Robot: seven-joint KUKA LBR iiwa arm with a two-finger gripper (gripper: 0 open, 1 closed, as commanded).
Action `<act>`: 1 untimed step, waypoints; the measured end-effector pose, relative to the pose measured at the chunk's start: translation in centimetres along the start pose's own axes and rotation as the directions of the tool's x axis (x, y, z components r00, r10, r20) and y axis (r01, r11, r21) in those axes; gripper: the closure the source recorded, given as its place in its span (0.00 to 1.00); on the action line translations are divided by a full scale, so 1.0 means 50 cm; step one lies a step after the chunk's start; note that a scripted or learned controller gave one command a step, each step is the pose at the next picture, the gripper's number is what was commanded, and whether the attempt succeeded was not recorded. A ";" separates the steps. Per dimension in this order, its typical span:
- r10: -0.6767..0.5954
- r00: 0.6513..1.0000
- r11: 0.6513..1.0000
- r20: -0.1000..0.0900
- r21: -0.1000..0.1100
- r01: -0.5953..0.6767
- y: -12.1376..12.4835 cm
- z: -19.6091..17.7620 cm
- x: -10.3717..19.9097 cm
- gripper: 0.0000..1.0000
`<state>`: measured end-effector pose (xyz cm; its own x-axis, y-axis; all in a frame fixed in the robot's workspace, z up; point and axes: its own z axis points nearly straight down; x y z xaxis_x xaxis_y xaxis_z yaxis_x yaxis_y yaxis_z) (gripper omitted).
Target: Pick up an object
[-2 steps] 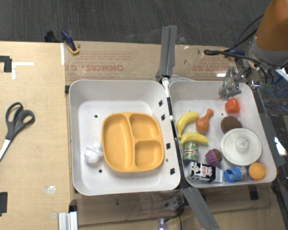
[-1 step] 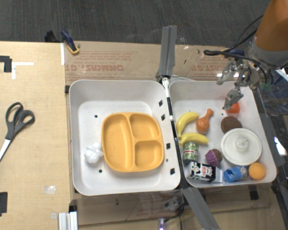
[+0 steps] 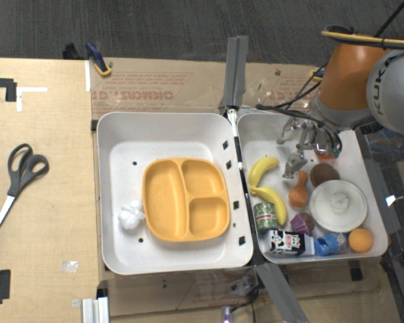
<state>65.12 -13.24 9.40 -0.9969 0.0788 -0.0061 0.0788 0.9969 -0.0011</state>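
The left bin [image 3: 114,247] is a shallow white plastic tub with rounded corners. In it lies a smooth yellow tray [image 3: 186,198] with three compartments, and touching the tray's left edge is a crumpled white wad [image 3: 129,214].

The right bin [image 3: 372,180] is the same make and holds a crowd of small things. Two curved yellow bananas lie at its left side: one banana [image 3: 262,169] farther back, the second banana [image 3: 274,202] just nearer. A green can [image 3: 264,217] stands against the second banana. Near the front wall lies a black-and-white carton [image 3: 287,242], with a purple piece [image 3: 301,223] just behind it and a blue piece [image 3: 330,243] to its right. An orange ball [image 3: 360,239] sits in the near right corner. A round white lid [image 3: 338,203] lies flat in the middle right, a brown ball [image 3: 323,174] at its far edge, and a glossy orange-brown pear shape [image 3: 298,194] to its left.

The metal jaws [image 3: 297,159] hang over the far part of the right bin, above the pear shape; whether they are open or closed cannot be told, and nothing is seen between them.

The counter [image 3: 40,247] is pale wood. Grey-handled scissors [image 3: 17,177] lie on its left side.
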 end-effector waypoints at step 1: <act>0.309 0.951 0.951 -0.004 0.001 -0.309 0.011 0.002 0.162 0.00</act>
<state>57.07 -12.07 9.27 -0.9239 0.3826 -0.0023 0.3826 0.9239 0.0000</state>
